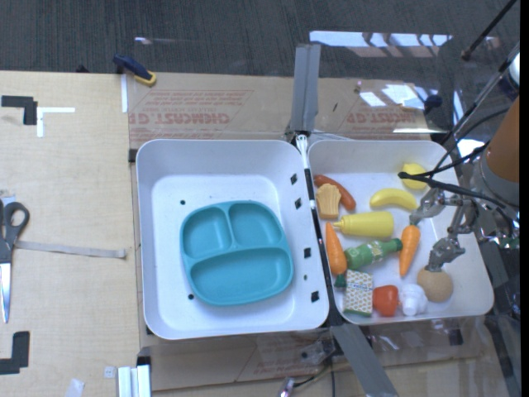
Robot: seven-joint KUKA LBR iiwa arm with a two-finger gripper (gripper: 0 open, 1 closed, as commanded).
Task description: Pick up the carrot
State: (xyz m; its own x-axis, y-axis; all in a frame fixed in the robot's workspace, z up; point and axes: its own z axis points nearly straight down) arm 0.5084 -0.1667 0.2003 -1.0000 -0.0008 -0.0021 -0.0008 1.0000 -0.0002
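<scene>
Over right bin (475,300) | end effector (436,231) spread wide, holding nothing | carrot (408,249) just beside

A robotics lab: a wooden worktop (66,304) with taped marks, two white bins (157,304), toy food (372,223), scissors (8,246), cardboard sheeting (207,106), cables and dark carpet (207,15).

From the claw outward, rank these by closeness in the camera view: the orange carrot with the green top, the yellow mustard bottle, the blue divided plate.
1. Orange carrot with green top, just left of the claw, right bin.
2. Yellow mustard bottle, farther left, same bin.
3. Blue divided plate, left bin.
</scene>
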